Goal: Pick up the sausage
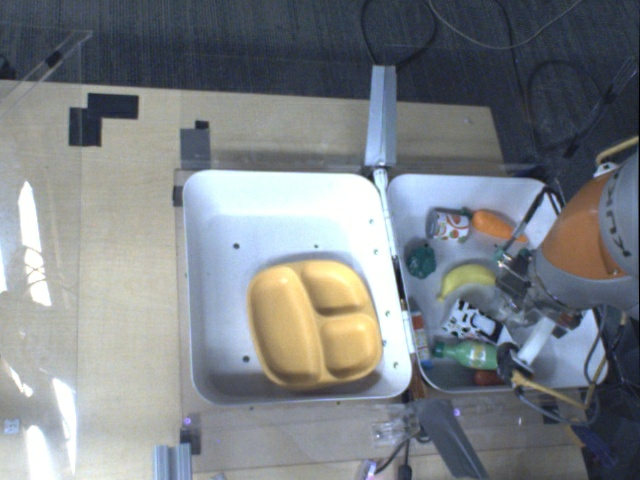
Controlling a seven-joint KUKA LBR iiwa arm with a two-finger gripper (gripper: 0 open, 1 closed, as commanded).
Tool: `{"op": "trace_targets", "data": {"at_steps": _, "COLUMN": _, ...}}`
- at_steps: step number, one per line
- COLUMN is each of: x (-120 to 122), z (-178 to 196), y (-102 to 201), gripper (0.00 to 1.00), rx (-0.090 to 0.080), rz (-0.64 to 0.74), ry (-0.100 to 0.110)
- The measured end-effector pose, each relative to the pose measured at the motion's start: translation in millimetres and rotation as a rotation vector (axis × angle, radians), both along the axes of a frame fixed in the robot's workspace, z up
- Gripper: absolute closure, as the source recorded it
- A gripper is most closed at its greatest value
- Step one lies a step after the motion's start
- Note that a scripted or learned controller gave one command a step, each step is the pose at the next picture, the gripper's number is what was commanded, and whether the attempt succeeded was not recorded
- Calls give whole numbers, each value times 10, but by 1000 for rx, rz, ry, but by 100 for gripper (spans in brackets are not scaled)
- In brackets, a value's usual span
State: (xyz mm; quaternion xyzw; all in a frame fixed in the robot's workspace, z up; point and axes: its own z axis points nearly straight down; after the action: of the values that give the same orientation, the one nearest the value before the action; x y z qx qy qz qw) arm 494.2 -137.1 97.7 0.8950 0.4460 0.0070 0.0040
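Observation:
The sausage (492,224) is a short orange-brown piece lying at the back of the right bin (560,373), just right of a small can (449,225). My gripper (512,280) hangs over the right half of that bin, in front of the sausage and beside the right tip of a banana (464,278). The grey wrist and the orange band (585,238) hide what is under the gripper. I see nothing held in it.
The right bin also holds a dark green toy (421,261), a black-and-white patterned item (468,320) and a green bottle (466,354) at the front. A yellow compartment tray (312,320) lies in the left bin (215,268).

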Motion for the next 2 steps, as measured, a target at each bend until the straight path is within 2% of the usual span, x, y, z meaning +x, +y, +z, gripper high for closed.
{"op": "trace_targets", "data": {"at_steps": 1, "x": -60, "z": 854, "y": 1023, "gripper": 100, "rx": 2, "rz": -76, "ry": 16}}
{"op": "trace_targets", "data": {"at_steps": 2, "x": 87, "z": 282, "y": 555, "gripper": 100, "rx": -8, "rz": 180, "ry": -14}}
